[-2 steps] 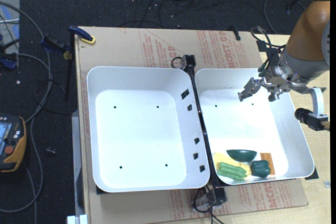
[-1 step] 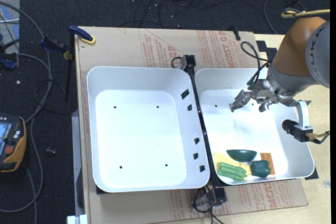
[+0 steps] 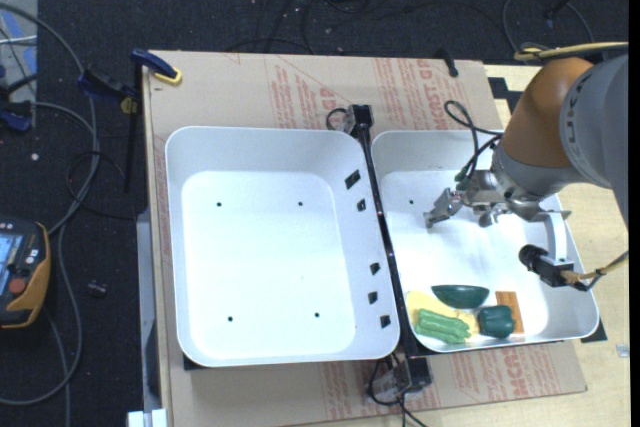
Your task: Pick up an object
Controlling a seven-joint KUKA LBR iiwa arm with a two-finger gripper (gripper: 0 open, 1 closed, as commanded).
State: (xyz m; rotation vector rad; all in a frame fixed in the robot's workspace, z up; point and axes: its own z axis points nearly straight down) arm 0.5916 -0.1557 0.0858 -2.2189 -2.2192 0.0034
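My gripper (image 3: 462, 215) hangs over the middle of the right bin (image 3: 400, 155), with its two fingers spread apart and nothing between them, so it is open. Near the bin's front edge lies a cluster of objects: a dark green bowl-shaped piece (image 3: 460, 294), a light green ribbed piece (image 3: 441, 325), a teal lump (image 3: 496, 320), a yellow piece (image 3: 424, 300) and a small orange block (image 3: 509, 300). The gripper is well behind this cluster and touches none of it.
The left bin (image 3: 190, 215) sits beside the right one, with a black divider rail (image 3: 375, 215) between them. The arm's orange band (image 3: 545, 105) and grey wrist cover the right bin's far right side. A black cable end (image 3: 540, 263) dangles by the right wall.
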